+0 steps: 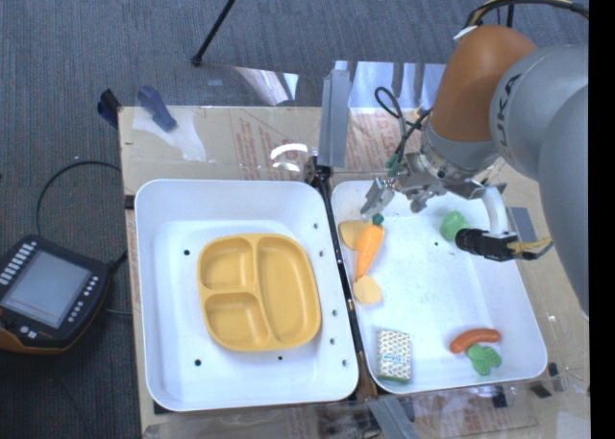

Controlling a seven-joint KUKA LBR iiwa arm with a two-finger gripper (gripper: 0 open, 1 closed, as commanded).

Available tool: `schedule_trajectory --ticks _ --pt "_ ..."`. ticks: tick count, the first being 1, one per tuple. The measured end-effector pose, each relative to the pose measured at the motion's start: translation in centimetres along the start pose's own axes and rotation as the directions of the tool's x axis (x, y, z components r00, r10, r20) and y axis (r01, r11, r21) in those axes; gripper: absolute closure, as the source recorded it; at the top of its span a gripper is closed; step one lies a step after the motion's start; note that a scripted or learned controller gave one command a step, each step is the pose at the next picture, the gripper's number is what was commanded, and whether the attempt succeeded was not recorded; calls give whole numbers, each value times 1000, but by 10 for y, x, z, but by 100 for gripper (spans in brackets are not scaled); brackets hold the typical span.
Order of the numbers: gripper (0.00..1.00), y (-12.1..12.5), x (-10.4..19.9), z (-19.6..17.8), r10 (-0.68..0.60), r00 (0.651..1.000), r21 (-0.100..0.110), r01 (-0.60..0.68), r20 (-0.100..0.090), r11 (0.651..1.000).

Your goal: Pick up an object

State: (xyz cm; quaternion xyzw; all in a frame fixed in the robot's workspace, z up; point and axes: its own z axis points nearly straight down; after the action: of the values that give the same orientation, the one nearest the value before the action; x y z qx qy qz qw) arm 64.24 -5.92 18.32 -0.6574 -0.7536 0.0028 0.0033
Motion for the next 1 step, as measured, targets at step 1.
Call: schedule_trajectory --ticks 1 --pt "100 1 0 -13 -4 1000 -4 4 1 1000"
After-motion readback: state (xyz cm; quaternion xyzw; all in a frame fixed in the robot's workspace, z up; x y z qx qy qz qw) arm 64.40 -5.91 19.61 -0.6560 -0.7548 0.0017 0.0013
